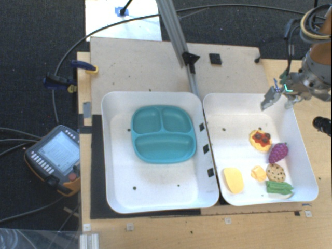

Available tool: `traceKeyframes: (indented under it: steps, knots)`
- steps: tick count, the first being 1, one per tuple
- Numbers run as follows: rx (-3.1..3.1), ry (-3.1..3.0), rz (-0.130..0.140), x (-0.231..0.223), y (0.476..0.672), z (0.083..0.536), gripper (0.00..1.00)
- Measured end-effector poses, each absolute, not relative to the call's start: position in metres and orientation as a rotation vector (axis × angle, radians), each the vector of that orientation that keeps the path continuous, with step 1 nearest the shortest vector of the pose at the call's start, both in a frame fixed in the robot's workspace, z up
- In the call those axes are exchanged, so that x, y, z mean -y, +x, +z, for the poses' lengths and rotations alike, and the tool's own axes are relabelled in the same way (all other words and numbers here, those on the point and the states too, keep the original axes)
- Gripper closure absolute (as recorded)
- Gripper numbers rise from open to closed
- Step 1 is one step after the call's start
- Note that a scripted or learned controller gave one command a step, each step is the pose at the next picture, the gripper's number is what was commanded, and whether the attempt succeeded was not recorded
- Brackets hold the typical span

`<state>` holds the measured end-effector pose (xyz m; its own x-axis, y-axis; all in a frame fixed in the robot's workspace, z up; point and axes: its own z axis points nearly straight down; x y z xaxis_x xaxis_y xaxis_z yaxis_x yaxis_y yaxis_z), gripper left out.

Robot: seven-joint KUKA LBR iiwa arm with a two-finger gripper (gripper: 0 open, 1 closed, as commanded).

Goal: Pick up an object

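Well off to the left of my gripper [278, 98], a handheld control pendant [54, 160] is lying on the dark floor mat beside the counter [135, 61], and a blue clamp [83, 66] is gripping the counter's far left edge. Nearer to me, the left bin [116, 191] is sitting on the counter with a teal divided plate [163, 134] resting in its middle. A slanted grey pole [174, 25] is crossing above the board behind that bin, and a small black block [215, 59] is lying on the board a little to the left of my gripper and farther back.

I am hovering over the far right corner of the right bin [233, 113], reaching in from the right, with my orange-banded wrist [316, 30] showing above. My gripper is hanging with its two fingers spread apart, pinching nothing, its tips just above the bin's bare white floor.

All the toy foods are lying below my gripper toward the near right corner of the right bin, well apart from my fingers. A yellow block [233, 180] is lying farthest left of them. A small orange piece [258, 173] is sitting beside it. A little pizza with red toppings [260, 139] is lying closest to my gripper. Purple grapes [278, 152] are touching the pizza's right side, a speckled cookie [275, 173] is lying just beneath the grapes, and a green pod [279, 188] is resting at the near edge.
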<state>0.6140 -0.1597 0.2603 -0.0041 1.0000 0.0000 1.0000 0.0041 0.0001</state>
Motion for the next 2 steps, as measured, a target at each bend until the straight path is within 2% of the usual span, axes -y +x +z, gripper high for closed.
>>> traceKeyframes:
  steps: [1,2]
  knots:
    - [-2.225,2.215,0.002,0.160,0.614,0.261,0.00]
    - [-2.223,2.218,-0.001,0.165,0.624,0.209,0.00]
